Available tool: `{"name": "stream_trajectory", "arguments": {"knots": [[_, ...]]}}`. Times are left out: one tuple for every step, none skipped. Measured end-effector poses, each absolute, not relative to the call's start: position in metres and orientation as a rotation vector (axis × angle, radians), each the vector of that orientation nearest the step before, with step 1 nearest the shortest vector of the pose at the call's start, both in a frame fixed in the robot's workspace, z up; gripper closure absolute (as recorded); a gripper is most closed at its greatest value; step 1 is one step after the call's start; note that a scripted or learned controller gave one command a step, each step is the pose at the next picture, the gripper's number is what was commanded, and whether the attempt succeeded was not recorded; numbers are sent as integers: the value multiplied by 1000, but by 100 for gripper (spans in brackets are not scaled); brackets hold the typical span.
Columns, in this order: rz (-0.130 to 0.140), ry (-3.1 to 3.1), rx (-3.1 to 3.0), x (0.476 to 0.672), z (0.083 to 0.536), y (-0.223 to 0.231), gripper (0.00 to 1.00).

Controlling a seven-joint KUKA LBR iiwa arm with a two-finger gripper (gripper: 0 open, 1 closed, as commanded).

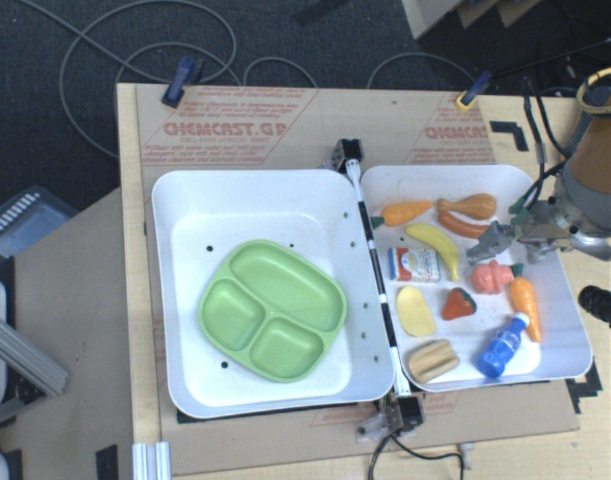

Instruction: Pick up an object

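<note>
I read the hand (pixel 497 240) at right of frame, low over the right bin (pixel 575 353); whether it is open or closed I cannot tell. A pink toy (pixel 491 277) lies just below it, a banana (pixel 435 247) to its left. Nothing appears lifted; the pick remains outstanding.

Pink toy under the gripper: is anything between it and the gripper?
Nothing visible does. The gripper hangs just above the pink toy in the right bin. The orange carrot and red strawberry crowd its sides.
</note>
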State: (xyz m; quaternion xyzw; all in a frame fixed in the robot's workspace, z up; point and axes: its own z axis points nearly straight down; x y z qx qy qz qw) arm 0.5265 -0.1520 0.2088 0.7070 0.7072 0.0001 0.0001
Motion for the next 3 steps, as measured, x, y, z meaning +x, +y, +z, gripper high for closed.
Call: {"name": "stream_trajectory", "arguments": {"knots": [[1, 2222, 2221, 513, 85, -174, 0], [0, 2225, 2222, 479, 84, -121, 0], [0, 2220, 2223, 479, 94, -122, 100]]}}
